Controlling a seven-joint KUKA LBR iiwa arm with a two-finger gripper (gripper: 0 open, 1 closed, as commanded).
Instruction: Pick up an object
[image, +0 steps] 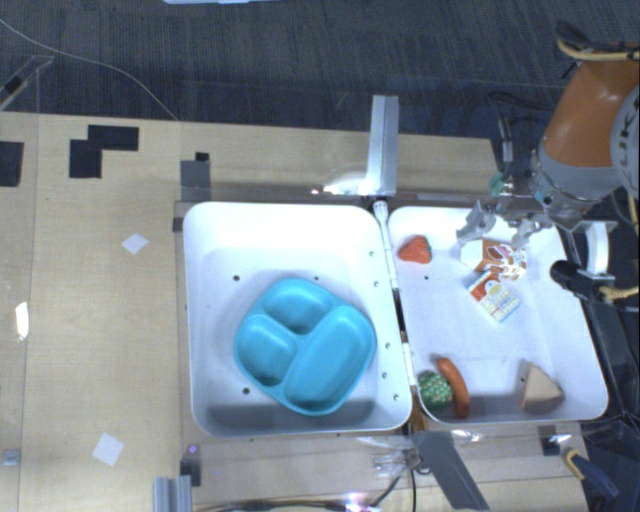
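So over in the left bin (210, 300) there's just a blue divided plate (305, 345) sitting near its front edge, nothing happening there. The right bin (570, 330) is where the action is: a strawberry (415, 249) by the back left corner, a green veggie (433, 388) and a sausage (454, 386) touching each other at the front left, a snack packet (497, 280) toward the back middle, and a tan wedge (540, 388) in the front right corner.

Looks to me like the approach step. The claw (500, 225) hangs over the back of the right bin with its two fingers spread apart and nothing between them. The snack packet lies flat just in front of the claw, its top end right under the fingertips, so I'd guess that's the target. The next move probably needs a straight drop so the fingers straddle the packet before closing. It's flat and thin, so it could easily slip.
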